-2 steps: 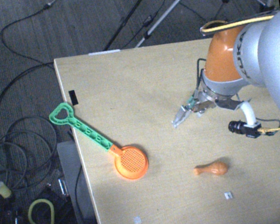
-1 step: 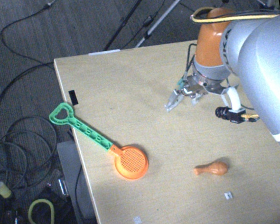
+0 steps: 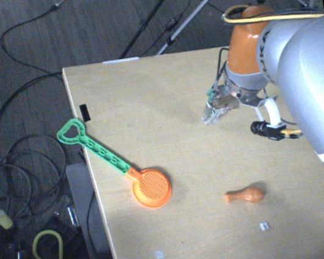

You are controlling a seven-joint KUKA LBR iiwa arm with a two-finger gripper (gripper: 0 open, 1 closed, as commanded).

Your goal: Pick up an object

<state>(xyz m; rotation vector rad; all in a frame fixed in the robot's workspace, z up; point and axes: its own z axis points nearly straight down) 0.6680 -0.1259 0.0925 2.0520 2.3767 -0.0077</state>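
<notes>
A toy strainer [image 3: 118, 164] with a green handle and an orange mesh head lies at the left of the pale wooden bench top [image 3: 162, 94], its handle loop reaching the left edge. To its right, low on the surface, lies a small orange pear-shaped object [image 3: 245, 195], alone and untouched. The gripper [image 3: 213, 112] hangs above and slightly left of it, well apart, below the orange band; whether it is released or clenched cannot be told, and nothing shows in its grasp.

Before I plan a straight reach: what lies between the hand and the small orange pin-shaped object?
Nothing. In the camera view, bare tan surface separates the hand from the orange pin-shaped object; the green-handled orange strainer lies off to the side.
</notes>
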